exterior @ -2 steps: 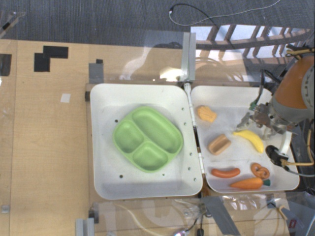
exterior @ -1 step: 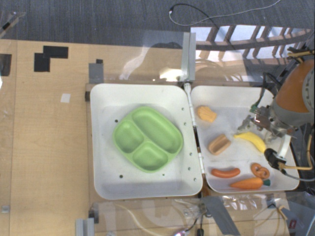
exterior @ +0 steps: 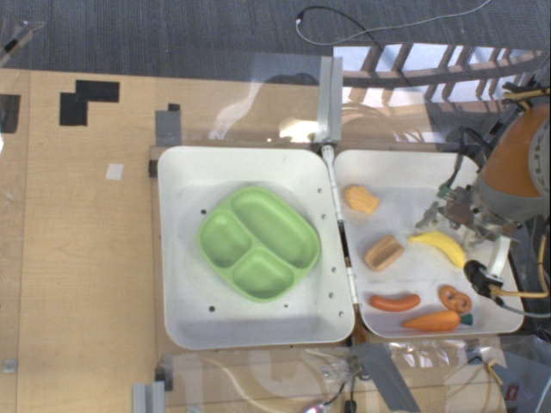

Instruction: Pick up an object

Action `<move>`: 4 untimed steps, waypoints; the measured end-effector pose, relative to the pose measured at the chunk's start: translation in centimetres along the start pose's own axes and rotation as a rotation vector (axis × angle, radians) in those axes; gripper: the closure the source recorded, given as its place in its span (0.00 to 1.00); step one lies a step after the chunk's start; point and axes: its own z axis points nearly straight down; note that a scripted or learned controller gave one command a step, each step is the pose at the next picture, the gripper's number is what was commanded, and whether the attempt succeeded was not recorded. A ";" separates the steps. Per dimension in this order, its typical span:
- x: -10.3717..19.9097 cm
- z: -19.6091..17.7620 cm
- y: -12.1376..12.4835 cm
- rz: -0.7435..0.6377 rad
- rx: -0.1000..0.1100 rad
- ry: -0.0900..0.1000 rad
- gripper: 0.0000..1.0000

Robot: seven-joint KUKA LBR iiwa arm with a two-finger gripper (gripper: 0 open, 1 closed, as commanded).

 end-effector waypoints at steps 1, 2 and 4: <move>1.1 -1.3 1.3 -0.107 0.008 -0.001 0.00; -0.4 0.0 0.5 -0.112 0.002 0.002 0.00; -0.4 -1.2 0.0 -0.018 -0.003 0.005 1.00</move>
